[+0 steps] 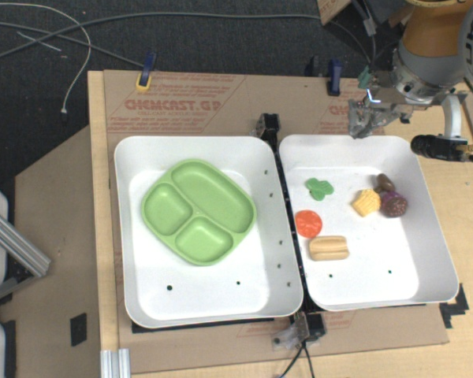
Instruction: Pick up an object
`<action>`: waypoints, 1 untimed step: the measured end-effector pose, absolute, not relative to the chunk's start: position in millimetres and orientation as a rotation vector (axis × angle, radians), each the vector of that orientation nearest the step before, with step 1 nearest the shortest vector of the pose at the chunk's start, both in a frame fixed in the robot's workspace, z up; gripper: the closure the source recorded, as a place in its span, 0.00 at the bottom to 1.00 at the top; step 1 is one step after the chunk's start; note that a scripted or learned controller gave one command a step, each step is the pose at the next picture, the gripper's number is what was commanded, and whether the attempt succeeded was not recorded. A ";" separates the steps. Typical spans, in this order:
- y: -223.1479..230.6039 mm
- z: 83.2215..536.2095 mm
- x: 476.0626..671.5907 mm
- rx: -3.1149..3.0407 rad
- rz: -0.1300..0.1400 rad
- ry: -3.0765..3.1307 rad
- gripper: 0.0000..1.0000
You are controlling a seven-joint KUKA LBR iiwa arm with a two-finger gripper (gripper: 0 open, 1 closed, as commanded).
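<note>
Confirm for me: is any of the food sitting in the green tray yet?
No. The green tray lies in the left bin, while the green, orange, tan, yellow and dark pieces all lie in the right bin.

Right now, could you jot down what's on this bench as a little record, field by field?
left bin: shallow white bin holding a green three-compartment plastic plate
right bin: shallow white bin with toy food
toy food: green leafy piece, red round tomato, tan bread roll, yellow corn piece, dark purple grape cluster
gripper: above the right bin's far rim, holding nothing
</note>
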State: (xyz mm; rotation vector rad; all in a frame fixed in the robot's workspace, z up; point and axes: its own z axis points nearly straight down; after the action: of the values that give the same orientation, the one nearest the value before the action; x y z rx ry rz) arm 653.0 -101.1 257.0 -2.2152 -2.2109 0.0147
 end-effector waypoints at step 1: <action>-100.9 265.6 655.0 -2.221 0.001 -2.221 0.00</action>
State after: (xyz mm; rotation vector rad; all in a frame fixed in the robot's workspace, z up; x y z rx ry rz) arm 655.0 -100.9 265.6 -2.2206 -2.2209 0.0008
